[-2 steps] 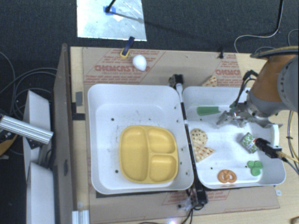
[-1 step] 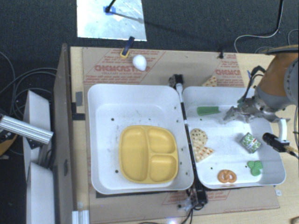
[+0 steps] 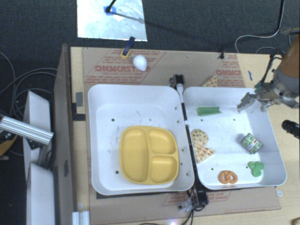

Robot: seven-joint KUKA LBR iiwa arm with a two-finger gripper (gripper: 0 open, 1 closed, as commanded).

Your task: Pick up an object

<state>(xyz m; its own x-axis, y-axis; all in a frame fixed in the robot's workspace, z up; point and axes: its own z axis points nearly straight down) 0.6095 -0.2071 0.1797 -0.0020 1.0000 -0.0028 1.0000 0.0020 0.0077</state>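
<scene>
Reaching in from the right with the grey arm (image 3: pixel 287 74), and hanging the gripper (image 3: pixel 252 106) above the far right part of the right bin (image 3: pixel 277 159). Spreading the two fingers (image 3: pixel 243 104) apart, with nothing between them. Hovering apart from every loose piece, nearest to the green bar (image 3: pixel 208 110), off to the bar's right and a little farther back.

Lying in the right bin, all loose and untouched: the green bar near the far wall, flat and running left to right; two pale waffle crackers (image 3: pixel 200 145) against the left wall, one just in front of the other and seeming to touch; a green and white packet (image 3: pixel 251 143) toward the right wall, tilted on a corner; a brown pretzel (image 3: pixel 228 176) by the near rim; a small green leafy piece (image 3: pixel 255 168) to the pretzel's right, close to the near right corner, well apart from the packet.

Filling much of the left bin (image 3: pixel 140 89), toward its near side: a yellow divided plate (image 3: pixel 149 154) with three compartments, lying flat.

Resting behind the bins on the printed cardboard (image 3: pixel 108 69): a white egg-shaped thing (image 3: pixel 139 62), and just beyond it a small blue and yellow item (image 3: pixel 126 48), too small for telling more.
</scene>
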